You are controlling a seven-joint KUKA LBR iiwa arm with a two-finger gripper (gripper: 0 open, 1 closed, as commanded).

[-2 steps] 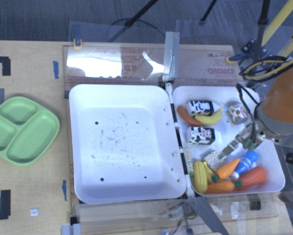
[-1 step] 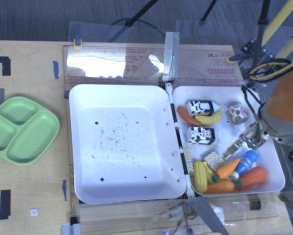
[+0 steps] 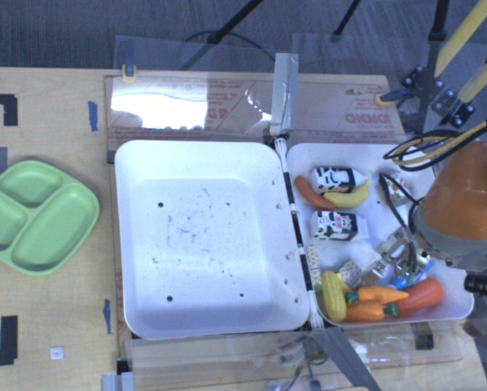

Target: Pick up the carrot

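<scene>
— How many things sit in the right bin (image 3: pixel 459 308)?

— Two black-and-white cartons (image 3: pixel 335 177), one banana (image 3: pixel 348 195), one red sausage-shaped piece (image 3: pixel 312 194), one corn cob (image 3: pixel 333 294), one red pepper (image 3: pixel 421 294), and one carrot (image 3: pixel 375 296). The left bin (image 3: pixel 133 218) shows only bare floor; a green divided plate (image 3: pixel 37 215) lies well apart on the bench.

— Which way does the carrot lie?

— Long axis across the bin, near its front wall, green end toward the corn, tip toward the pepper.

— Room around it?

— Little — corn touches one end, pepper the other, wall just below.

— The gripper (image 3: pixel 398 255)?

— Just above the carrot; whether its jaws are open, I cannot tell.
</scene>
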